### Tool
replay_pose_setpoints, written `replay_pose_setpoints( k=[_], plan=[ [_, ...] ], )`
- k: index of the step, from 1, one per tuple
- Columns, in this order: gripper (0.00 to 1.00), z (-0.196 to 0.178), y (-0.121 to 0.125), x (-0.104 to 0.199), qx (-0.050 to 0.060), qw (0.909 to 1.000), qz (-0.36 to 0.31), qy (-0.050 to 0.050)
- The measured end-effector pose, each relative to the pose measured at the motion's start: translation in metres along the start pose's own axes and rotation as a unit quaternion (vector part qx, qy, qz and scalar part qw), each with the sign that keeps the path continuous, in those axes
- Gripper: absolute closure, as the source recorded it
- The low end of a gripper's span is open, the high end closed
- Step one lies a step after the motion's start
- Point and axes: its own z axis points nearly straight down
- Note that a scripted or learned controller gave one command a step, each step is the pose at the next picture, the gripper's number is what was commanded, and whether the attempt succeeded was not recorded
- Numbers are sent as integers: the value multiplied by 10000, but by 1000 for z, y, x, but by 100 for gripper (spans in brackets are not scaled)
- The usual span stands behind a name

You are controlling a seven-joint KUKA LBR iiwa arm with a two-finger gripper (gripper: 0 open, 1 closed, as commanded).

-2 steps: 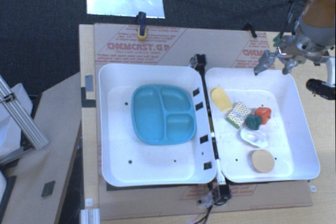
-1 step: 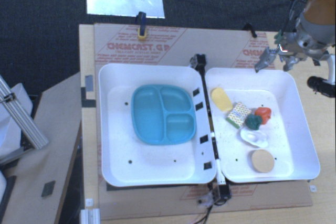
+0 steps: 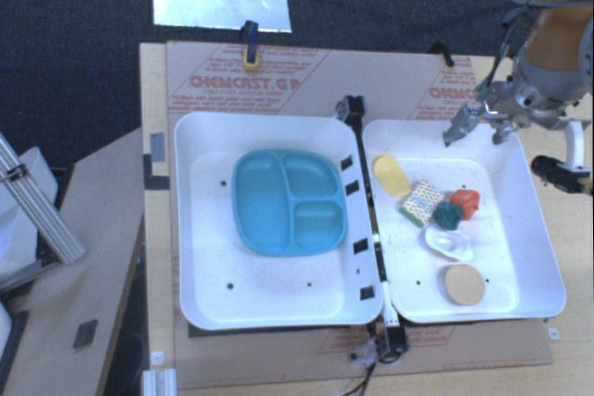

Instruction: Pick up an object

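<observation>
The left bin (image 3: 200, 292) carries a blue tray (image 3: 288, 202). The right bin (image 3: 534, 264) carries the objects (image 3: 436, 216), clustered at centre. The gripper (image 3: 481, 127) hangs over its far edge, fingers spread, holding nothing. It should centre over one isolated item, such as the tan disc (image 3: 463, 284), before descending. The board (image 3: 278, 81) reads "CHEMCAST".

You've got one fixed camera, mounted above the bench (image 3: 436, 74) and looking down at a slant — the far edge sits toward the top of frame, the near edge at the bottom. It's far enough back that the left bin (image 3: 200, 162) and the right bin (image 3: 520, 190) both fit whole, side by side, with dark floor beyond. The arm (image 3: 557, 28) comes in from the upper right — partly cut by the frame edge.
</observation>
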Motion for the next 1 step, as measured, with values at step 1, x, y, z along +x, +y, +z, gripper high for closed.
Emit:
replay_pose_setpoints(
  k=[1],
  plan=[
    [0, 42, -3, 3, -8, 10000, -5, 1]
  ],
)
